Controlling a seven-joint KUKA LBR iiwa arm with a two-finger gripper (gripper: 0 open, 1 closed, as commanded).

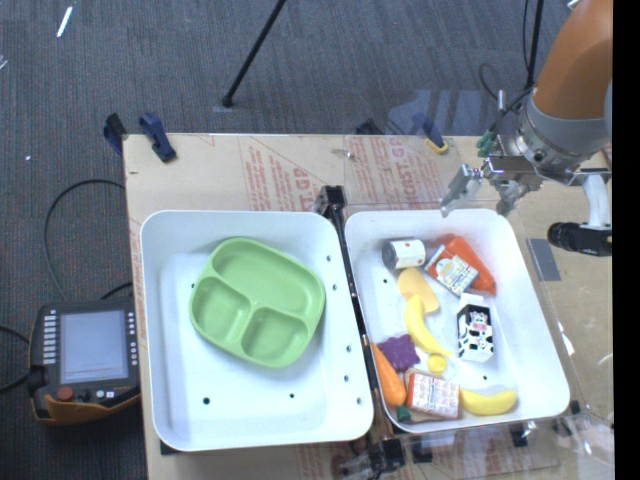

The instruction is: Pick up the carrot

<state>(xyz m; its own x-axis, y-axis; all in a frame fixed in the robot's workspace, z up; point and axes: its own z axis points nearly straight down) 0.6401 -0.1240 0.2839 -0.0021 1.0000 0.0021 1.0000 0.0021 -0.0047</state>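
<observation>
Carrot (pixel 389 375) lying along left wall of right bin (pixel 532 278), near front corner — beside purple grapes (pixel 400 351), just left of small carton (pixel 433 395). Pincer (pixel 482 190) above bin's far rim, fingers spread, nothing between them — well apart from carrot. Green divided plate (pixel 258 301) in left bin (pixel 165 298).

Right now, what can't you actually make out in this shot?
- Carrot: lower tip hidden by the small carton and the right bin's wall.
- Gripper: too small and blurred to read.
- Arm: cut off by the top and right edges.
- Can: label too small.
</observation>
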